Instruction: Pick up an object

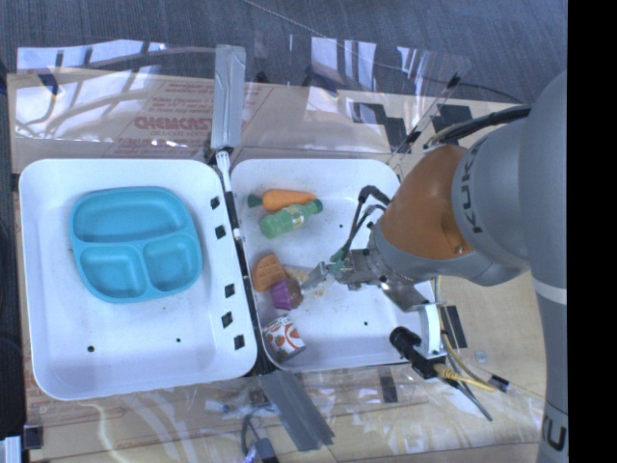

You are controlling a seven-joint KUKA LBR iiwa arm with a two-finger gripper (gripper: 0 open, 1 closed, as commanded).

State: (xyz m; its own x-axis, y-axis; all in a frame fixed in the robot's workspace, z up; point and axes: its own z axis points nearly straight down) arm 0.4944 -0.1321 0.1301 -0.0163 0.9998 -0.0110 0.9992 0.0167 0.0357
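1. In the right bin, towards its left-centre, the gripper reaches leftward at a low angle; whether its fingers are open or closed cannot be told at this resolution.
2. Nothing can be seen between the fingers. The tip lies just beside the purple object and the brown bread-like item, both of which rest on the bin floor near the divider.
3. Below these, at the bin's lower left corner, sits a small orange-and-white patterned object.
4. Above the tip, well apart from it, lie a green bottle on its side and an orange carrot, roughly parallel and close together.
5. The arm enters from the right, its orange band over the right bin's right edge.
6. The left bin holds a blue divided tray, three compartments, lying flat.
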